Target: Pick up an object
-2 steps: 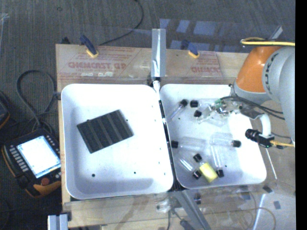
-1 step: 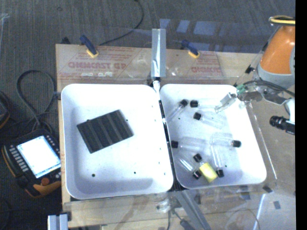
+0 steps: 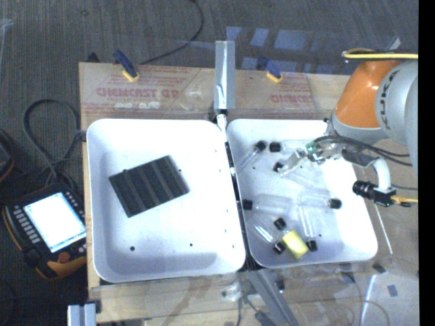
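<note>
The arm reaches over the right bin, and its gripper hangs low near the bin's back edge, over some clear tubes with black caps; I cannot tell what the gripper is doing or if it has anything. More tubes and a small yellow piece lie near the front edge, and a dark ridged plate sits in the left bin. This looks like the reaching step, so next it likely needs to close on one tube and lift straight up.
</note>
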{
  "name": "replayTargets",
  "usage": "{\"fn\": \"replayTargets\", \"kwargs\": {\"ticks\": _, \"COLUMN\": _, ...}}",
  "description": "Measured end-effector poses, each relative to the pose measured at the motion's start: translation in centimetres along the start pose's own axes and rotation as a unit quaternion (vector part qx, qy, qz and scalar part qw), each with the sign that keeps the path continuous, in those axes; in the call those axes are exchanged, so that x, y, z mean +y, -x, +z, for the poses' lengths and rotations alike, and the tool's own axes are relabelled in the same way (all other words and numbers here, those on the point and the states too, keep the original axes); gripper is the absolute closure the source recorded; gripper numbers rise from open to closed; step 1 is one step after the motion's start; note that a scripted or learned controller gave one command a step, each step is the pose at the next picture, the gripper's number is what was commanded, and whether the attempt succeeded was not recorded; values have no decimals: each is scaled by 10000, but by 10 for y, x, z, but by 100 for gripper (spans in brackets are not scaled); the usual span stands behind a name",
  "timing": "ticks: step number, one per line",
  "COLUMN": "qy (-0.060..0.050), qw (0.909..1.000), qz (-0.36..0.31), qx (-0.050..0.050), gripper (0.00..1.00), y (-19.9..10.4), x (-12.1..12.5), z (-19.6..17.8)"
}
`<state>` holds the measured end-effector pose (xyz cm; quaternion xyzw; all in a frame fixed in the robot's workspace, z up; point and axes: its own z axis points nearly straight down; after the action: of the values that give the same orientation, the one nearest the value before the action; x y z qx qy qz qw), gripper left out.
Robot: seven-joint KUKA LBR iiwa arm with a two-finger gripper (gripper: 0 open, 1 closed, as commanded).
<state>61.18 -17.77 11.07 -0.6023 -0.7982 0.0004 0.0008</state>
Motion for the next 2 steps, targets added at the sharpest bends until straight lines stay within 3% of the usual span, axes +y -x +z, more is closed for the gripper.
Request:
{"fn": "replayTargets", "kwargs": {"ticks": 1, "qy": 16, "qw": 9999, "qz": -167, "qx": -22, "gripper": 0, "y": 48, "x": 2, "z": -121}}
{"fn": "replayTargets", "kwargs": {"ticks": 2, "qy": 16, "qw": 9988, "qz": -498, "qx": -7, "gripper": 0, "y": 1, "x": -18, "z": 17}}
